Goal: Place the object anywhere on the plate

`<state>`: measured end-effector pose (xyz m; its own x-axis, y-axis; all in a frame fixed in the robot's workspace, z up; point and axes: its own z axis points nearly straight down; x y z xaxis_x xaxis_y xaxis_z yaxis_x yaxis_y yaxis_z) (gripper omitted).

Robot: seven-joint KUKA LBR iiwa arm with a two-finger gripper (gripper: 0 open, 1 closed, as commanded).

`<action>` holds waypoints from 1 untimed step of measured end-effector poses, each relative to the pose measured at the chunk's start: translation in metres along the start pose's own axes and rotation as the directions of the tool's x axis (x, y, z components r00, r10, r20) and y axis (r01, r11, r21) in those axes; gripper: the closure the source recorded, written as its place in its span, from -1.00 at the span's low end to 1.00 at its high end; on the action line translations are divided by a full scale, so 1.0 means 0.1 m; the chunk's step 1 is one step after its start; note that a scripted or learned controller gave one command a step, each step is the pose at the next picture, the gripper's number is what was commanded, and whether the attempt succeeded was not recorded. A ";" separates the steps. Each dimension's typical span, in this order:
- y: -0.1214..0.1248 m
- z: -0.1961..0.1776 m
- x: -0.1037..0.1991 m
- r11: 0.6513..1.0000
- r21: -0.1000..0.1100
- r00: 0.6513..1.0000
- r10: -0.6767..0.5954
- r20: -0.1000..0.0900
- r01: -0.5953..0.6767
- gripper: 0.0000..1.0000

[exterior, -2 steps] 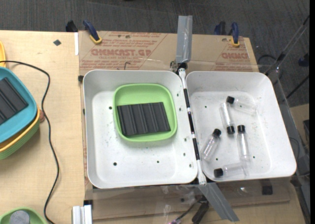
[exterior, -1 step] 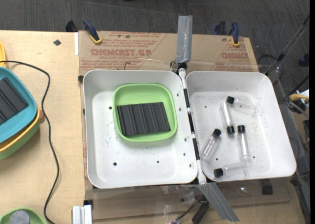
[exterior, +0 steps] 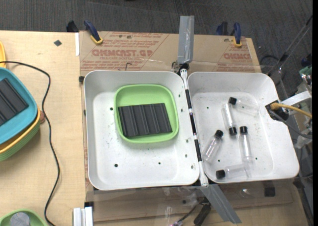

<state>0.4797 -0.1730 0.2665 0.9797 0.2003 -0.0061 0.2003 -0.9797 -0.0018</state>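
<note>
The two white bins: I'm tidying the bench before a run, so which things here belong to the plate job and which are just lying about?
For the job:
- green plate, left bin
- clear vials, right bin

Lying about:
- dark ribbed mat on the plate
- stacked teal and yellow dishes
- black cable
- clamps

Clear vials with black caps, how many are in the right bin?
4. One vial lies toward the bin's upper middle, one vial lies tilted left of centre, one vial lies right of centre, and one vial lies near the front wall. None looks hidden.
</note>
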 end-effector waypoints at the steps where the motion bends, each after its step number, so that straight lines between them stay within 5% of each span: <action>1: -0.66 0.35 0.11 1.000 0.000 1.000 0.002 0.000 -0.002 -1.00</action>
<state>0.4770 -0.1061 0.2311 0.9802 0.1979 -0.0058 0.1979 -0.9802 -0.0015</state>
